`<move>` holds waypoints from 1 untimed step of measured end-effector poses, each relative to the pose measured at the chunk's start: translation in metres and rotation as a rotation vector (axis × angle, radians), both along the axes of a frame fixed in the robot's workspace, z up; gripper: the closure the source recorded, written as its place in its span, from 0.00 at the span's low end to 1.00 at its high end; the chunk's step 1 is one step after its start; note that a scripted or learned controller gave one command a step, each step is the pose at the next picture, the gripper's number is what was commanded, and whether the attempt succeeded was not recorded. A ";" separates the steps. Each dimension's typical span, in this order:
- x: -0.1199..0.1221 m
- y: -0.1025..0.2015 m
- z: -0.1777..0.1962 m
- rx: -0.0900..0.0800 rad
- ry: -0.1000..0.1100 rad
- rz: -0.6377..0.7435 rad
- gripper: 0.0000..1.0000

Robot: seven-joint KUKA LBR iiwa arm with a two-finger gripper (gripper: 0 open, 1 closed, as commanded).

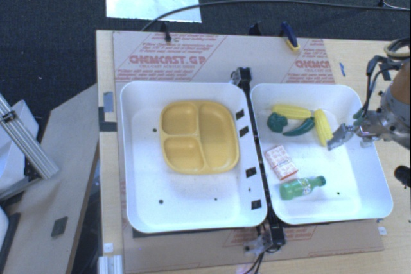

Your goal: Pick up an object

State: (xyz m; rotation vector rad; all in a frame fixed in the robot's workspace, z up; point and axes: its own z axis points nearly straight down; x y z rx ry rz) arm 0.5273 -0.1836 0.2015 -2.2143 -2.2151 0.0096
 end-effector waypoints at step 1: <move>0.003 0.001 0.007 -0.003 -0.012 0.004 0.00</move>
